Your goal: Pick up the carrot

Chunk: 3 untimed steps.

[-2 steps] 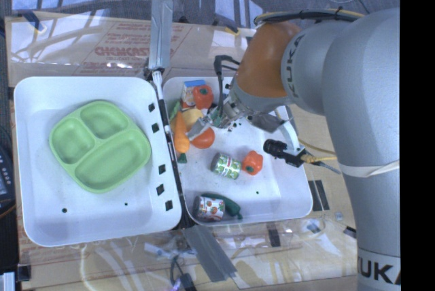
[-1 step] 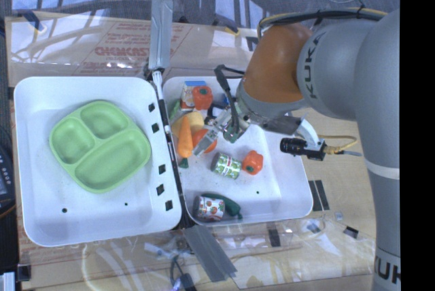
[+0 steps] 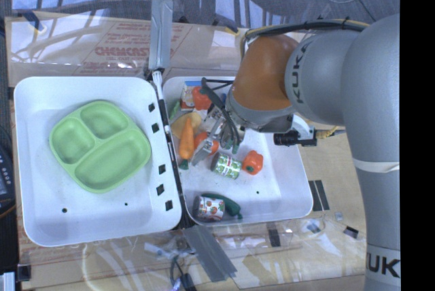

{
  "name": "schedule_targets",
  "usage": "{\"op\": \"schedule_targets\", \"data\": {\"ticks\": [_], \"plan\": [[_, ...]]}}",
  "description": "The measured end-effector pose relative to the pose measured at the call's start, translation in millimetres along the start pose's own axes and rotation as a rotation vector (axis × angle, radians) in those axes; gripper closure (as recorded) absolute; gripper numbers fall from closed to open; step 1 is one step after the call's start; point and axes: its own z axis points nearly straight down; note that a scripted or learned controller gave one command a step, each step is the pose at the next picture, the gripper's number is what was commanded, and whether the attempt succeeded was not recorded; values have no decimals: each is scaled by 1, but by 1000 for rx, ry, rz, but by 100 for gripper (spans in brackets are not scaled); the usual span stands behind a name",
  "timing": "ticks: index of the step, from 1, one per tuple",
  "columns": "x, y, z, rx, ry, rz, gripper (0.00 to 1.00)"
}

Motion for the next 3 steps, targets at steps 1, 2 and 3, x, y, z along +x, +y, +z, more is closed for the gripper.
{"op": "schedule_targets", "data": {"ticks": [1, 2, 3], "plan": [[35, 41, -102, -1, -7, -262, 0], [64, 54, -163, -1, -8, -350, 0], [32, 46, -99, 0, -1, -434, 0]]}}
